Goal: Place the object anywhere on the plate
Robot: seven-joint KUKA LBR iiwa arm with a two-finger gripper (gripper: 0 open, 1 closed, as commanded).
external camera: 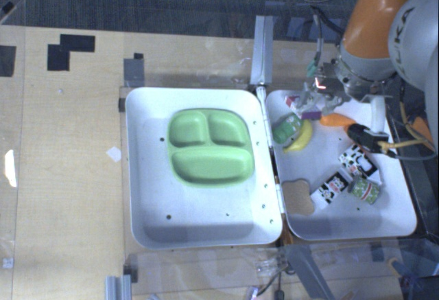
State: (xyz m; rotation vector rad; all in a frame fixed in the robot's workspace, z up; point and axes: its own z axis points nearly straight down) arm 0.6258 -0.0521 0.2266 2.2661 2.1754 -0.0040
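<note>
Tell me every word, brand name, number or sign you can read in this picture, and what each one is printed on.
No text here can be read.
Black-and-white patterned carton: markings too blurred to tell if they are letters.
Second black-and-white patterned carton: the same.
Small green can with a printed label: print too small to read.
Black blocky marks on the wooden bench: plain shapes, not letters.
Green divided plastic plate: no writing.

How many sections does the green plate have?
3. The green plate in the left bin has two small sections along its far side and one wide section along its near side.
</note>
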